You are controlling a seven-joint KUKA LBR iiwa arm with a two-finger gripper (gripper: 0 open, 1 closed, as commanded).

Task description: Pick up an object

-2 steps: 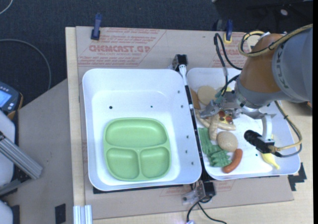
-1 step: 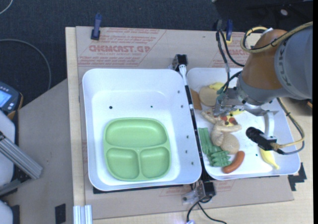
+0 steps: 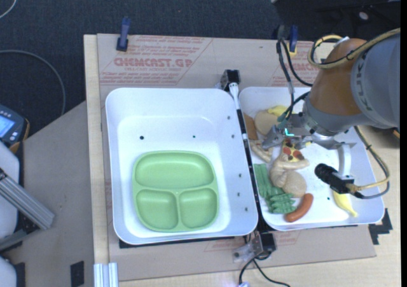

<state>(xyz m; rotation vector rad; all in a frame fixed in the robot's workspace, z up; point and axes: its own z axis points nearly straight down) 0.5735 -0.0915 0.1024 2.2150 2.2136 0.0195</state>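
Green and smooth, a plastic tray (image 3: 175, 189) with three sections sits in the left bin (image 3: 127, 114). In the right bin (image 3: 365, 206) lie green beans (image 3: 272, 193), a sausage (image 3: 299, 208), a pizza slice (image 3: 294, 156) and a banana (image 3: 344, 203). My gripper (image 3: 284, 137) hangs low over the pizza slice. I cannot tell if it holds anything.

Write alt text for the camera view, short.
The arm's gripper hangs low over the right bin, above a heap of toy food: pizza slice, sausage, green beans, banana. The left bin holds a green divided tray.
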